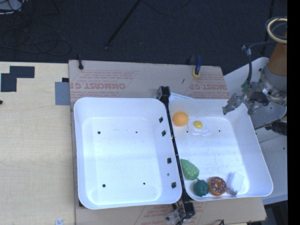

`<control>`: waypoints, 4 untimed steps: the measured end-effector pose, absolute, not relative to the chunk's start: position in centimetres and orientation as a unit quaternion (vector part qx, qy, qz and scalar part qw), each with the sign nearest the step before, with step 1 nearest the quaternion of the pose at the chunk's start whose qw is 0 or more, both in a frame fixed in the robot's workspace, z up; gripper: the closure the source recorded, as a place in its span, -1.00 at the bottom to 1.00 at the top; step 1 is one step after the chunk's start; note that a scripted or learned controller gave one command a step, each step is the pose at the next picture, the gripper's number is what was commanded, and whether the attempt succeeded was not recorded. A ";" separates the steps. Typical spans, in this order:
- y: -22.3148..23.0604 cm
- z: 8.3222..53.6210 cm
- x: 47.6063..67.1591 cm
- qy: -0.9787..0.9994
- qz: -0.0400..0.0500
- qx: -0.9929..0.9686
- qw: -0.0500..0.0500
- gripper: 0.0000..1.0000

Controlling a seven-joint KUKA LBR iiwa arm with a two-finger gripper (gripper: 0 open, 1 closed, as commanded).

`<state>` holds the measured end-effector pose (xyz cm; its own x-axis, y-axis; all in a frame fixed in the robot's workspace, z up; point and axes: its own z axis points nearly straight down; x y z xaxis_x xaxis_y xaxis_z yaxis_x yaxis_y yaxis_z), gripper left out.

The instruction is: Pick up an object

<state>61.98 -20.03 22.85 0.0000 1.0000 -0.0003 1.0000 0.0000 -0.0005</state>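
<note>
Hand (242, 101) hangs parted and bare over the right bin (255, 139). I judge the orange ball (180, 119) light, rigid, slippery; grip across its middle.

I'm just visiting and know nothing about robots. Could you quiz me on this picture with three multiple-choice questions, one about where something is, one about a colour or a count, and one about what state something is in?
1. Where does the orange ball lie?
A. In the left bin
B. In the right bin, near its far left corner
C. On the cardboard outside the bins

2. How many objects lie in the right bin?
A. Two
B. Four
C. Six

3. What is the gripper doing?
A. Hanging over the right bin's far right edge with nothing between its fingers
B. Lifting the doughnut
C. Pressing on the left bin's floor

Answers:
1. B: the ball sits beside the divider at the far end of the right bin.
2. C: ball, fried egg, green leafy piece, dark teal piece, doughnut and a pale piece.
3. A: the gripper is above the rim and every object rests on the bin floor.
</note>
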 end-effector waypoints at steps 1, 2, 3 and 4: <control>-18.0 26.8 64.5 -0.708 -0.001 -0.706 -0.001 -1.00; -14.6 39.1 64.5 -0.709 -0.004 -0.705 -0.005 -1.00; -5.7 49.1 64.5 -0.710 -0.004 -0.704 -0.003 -1.00; 0.0 54.1 63.4 -0.709 -0.001 -0.705 -0.001 -1.00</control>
<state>63.40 0.02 54.10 -0.0051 1.0000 0.0008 1.0000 0.0051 0.0024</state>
